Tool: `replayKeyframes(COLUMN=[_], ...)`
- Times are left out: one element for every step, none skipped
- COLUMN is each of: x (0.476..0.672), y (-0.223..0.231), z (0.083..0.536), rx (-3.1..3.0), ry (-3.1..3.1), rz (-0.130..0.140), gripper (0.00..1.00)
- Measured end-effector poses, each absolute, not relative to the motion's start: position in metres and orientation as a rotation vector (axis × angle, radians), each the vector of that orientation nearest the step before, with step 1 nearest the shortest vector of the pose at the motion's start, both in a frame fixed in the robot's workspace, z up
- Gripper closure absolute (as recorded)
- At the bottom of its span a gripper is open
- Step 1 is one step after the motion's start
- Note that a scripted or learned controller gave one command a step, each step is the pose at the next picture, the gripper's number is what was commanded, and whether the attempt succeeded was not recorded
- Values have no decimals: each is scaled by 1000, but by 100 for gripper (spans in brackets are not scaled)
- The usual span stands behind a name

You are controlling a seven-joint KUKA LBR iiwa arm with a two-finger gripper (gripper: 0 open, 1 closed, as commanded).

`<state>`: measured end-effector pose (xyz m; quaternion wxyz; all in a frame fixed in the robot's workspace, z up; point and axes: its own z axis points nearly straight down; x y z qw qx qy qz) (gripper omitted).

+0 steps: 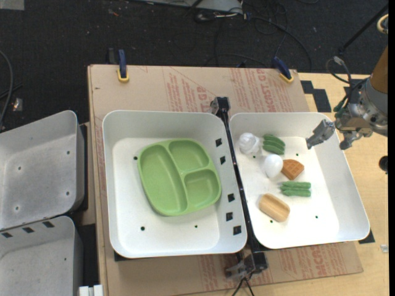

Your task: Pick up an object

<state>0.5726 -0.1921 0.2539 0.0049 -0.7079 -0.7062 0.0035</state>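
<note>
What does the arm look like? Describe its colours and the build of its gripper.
The arm is grey with an orange band above the wrist. Its gripper is grey metal, compact and blocky, ending in two slim splayed jaws. A thin dark cable runs beside the wrist.

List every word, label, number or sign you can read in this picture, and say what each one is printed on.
Red printed lettering runs across the cardboard sheet under the two bins, near its far edge and again along its near edge; it shows upside down or mirrored and is too faint and blurred to read.
No text shows on the green divided plate, the white bins or the toy food pieces.
The gripper bears no legible marking.
</note>
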Motion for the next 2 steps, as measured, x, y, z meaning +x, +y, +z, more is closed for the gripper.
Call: replayKeyframes(x=[575,574], y=[-191,-182], z=[261,204], rx=[-2221,-2219], ry=[-2223,-2219], rz=[1,3], gripper=[0,0])
